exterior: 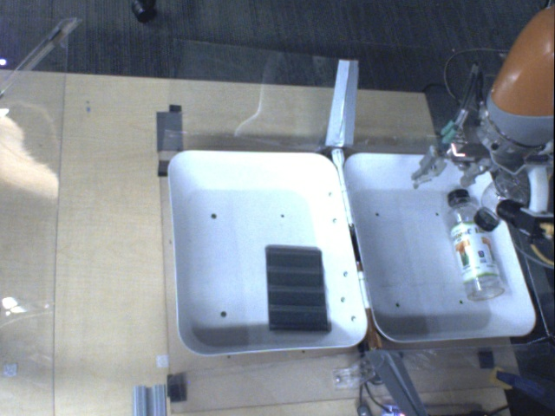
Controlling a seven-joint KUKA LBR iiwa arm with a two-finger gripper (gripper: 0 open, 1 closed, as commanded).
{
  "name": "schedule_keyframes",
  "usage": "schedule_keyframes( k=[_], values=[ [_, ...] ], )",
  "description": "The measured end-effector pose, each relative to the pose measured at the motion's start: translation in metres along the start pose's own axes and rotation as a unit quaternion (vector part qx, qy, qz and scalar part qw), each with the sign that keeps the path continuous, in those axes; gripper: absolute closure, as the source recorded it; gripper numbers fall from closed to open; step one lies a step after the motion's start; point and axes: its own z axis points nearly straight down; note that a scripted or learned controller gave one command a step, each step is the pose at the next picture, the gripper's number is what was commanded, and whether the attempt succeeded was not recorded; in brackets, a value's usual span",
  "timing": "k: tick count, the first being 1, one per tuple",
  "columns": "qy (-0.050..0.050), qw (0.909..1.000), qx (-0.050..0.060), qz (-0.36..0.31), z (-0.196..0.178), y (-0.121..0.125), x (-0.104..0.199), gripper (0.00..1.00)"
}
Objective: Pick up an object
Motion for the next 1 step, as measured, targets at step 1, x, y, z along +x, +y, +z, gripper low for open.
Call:
schedule_keyframes(
  k=[1],
  values=[
    [-0.001, 0.9999, -0.001, 0.015, 0.0418, -0.0134, -0.0788, 0.00]
  ],
)
